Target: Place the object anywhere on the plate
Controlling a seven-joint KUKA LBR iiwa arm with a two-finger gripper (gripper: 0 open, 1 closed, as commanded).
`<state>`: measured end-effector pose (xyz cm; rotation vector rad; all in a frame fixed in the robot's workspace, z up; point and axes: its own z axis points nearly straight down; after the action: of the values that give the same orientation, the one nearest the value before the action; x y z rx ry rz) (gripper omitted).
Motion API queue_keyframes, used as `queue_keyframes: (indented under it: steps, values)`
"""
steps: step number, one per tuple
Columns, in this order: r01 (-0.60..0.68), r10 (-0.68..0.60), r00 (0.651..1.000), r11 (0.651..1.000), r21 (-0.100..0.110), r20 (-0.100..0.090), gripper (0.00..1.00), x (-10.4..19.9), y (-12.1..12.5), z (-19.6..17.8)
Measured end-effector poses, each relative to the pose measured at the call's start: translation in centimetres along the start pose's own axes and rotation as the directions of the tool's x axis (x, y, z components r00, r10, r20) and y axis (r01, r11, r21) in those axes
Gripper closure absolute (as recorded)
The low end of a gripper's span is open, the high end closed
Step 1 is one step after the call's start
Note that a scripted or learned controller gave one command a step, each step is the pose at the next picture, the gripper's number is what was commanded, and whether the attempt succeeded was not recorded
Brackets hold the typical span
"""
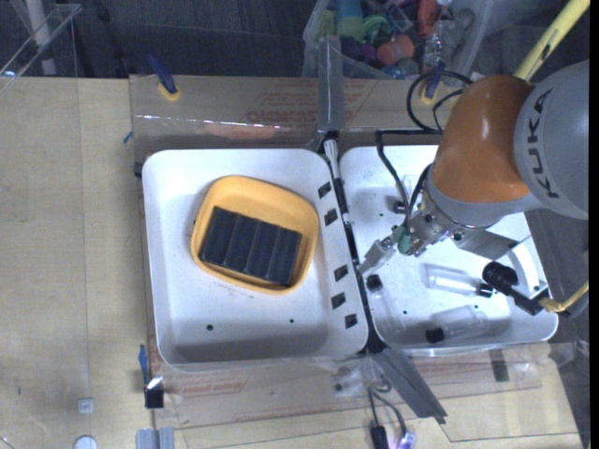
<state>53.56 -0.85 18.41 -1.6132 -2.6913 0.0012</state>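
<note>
Wooden bench (56,251), 2 white bins (178,335), yellow plate (255,234); end effector (382,253) grip state seemingly indiscernible.

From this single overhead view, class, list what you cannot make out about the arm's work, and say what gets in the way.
- Gripper: too small and blurred in the camera view to tell how it stands.
- Right bin: its far right part is hidden under the arm.
- Clear objects in the right bin: see-through against white, outlines unclear.
- Dark slab on the yellow plate: its identity is unreadable.
</note>
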Motion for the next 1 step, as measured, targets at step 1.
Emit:
queue_keyframes:
  steps: [1]
  values:
    - [-0.002, 0.002, 1.000, 1.000, -0.004, 0.001, 1.00, -0.11, 0.07, -1.04]
